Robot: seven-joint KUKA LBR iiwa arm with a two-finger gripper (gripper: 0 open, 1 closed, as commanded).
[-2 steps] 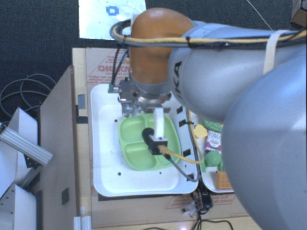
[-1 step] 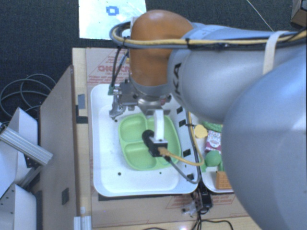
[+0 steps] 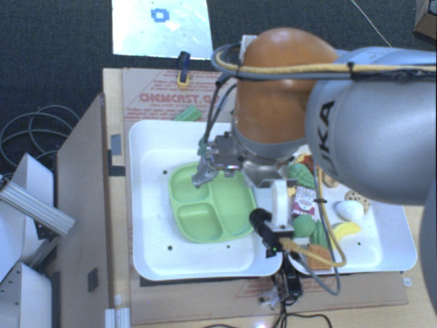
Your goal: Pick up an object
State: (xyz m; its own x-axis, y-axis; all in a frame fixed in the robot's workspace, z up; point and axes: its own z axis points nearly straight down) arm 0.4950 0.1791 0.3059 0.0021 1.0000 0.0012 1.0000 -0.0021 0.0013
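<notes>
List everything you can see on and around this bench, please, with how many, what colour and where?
Bins: two, white, side by side on the bench.
Divided tray: one, light green, lying in the left bin.
Small toy items: a heap, green, yellow, white, red and orange, in the right bin; too crowded to count.
Sheet: one, white with a blue mark, on the dark floor beyond the bench.
Cables: a few, dark, on the floor at left.
Arm: one, grey with an orange band, reaching in from the right.
Claw: one, metal grey, over the tray's upper edge.
</notes>
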